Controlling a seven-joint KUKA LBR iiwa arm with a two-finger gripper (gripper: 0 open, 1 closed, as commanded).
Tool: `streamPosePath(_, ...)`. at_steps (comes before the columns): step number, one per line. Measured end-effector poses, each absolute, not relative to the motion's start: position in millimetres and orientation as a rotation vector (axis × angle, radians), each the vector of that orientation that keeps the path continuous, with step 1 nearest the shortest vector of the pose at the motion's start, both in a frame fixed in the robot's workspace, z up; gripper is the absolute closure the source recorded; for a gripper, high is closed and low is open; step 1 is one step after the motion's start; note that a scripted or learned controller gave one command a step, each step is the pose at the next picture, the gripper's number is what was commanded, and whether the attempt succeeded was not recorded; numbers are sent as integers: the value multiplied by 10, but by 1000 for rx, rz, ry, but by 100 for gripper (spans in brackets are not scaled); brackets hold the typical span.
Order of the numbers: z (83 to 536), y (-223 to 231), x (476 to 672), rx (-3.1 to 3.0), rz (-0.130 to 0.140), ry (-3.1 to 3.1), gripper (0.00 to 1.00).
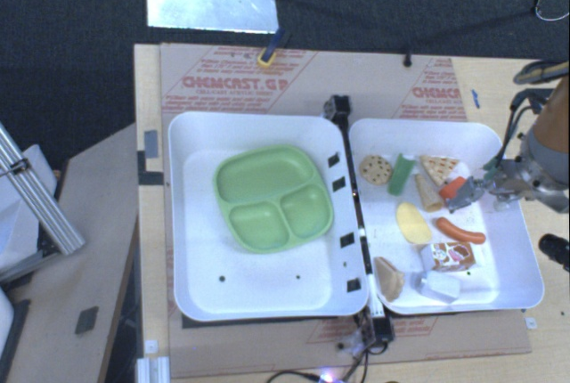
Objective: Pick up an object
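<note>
1. Bench (107, 221) of pale wood carries two shallow white bins side by side on a sheet printed with red lettering.
2. The left bin (191, 283) holds a green divided plate (272, 197) with three compartments, lying flat near the bin's middle.
3. The right bin (512, 283) holds a scatter of toy food.
4. Near its upper left lies a round chocolate-chip cookie (376, 168), with a green cylinder (402, 173) just beside it on the right.
5. A triangular pizza slice (439, 167) lies further right, near the top wall, and a tan wedge (427, 192) sits just below it.
6. A yellow oval piece (412, 223) rests in the middle of the bin, and an orange-red sausage (460, 232) lies to its right.
7. Below the sausage sits a small printed carton (450, 256), with a white block (439, 286) under it and a tan piece like a croissant (388, 277) toward the bin's lower left.
8. The grey arm (548, 150) reaches in from the right, and its gripper (463, 194) hangs low over the upper middle of the right bin.
9. A small red-orange piece (453, 188) sits right at the gripper's tip; I cannot tell whether the pincer is spread, pressed together or pinching that piece.
</note>
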State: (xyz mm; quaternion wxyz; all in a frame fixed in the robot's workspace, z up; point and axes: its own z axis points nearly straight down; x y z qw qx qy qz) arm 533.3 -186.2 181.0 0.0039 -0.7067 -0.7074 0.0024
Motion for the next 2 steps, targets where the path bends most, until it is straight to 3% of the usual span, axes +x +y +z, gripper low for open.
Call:
streamPosePath(1,1859,-1860,5362,-2218,-1,-2226,0)
streamPosePath(2,1337,-1765,5411,-2213,1,-2225,0)
